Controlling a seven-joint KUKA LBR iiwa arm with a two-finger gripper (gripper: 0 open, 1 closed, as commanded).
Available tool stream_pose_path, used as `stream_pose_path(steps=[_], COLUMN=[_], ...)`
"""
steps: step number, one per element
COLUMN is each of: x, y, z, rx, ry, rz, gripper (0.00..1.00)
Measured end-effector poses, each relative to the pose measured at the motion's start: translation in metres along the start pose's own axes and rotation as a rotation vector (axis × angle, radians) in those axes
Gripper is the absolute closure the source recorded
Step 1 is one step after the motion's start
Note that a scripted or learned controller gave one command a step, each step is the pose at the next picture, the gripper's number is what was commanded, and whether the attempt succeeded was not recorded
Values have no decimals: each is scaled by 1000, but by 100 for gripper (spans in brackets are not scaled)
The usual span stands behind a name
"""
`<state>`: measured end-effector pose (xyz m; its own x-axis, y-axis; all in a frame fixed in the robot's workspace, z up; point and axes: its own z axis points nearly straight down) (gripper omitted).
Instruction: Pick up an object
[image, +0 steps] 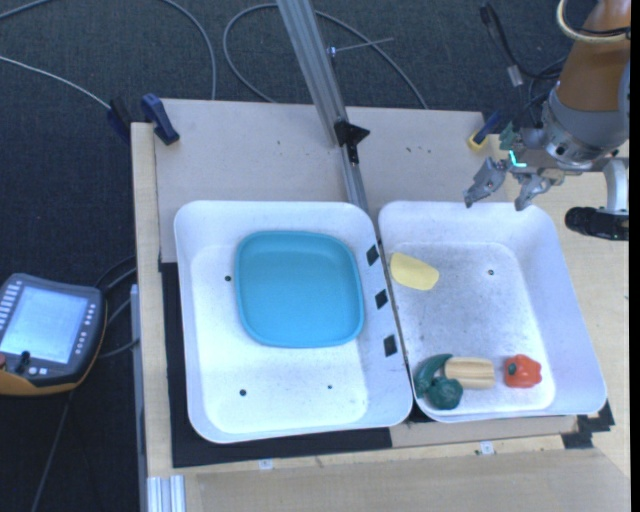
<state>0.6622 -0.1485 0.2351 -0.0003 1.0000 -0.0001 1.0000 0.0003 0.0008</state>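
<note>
My gripper (503, 192) hangs above the far rim of the right bin (560, 250), its two fingers spread open with nothing between them. Inside that bin a yellow piece (413, 271) lies near the left wall. Along the near edge lie a green vegetable (438, 381), a tan block (470, 372) touching it, and a red pepper (521, 371) just to the right. All of these sit well below and in front of the gripper.
The left bin (200, 300) holds a blue square plate (299, 288). A metal pole (322, 80) slants down to the gap between the bins. A teach pendant (45, 330) lies off the bench at left, cables behind.
</note>
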Motion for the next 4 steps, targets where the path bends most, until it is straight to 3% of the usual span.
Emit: stream_pose_path(steps=[1,4], x=[0,3], y=[0,-4], z=[0,141], rx=[0,2], ry=[0,0], rz=[0,0], gripper=[0,0])
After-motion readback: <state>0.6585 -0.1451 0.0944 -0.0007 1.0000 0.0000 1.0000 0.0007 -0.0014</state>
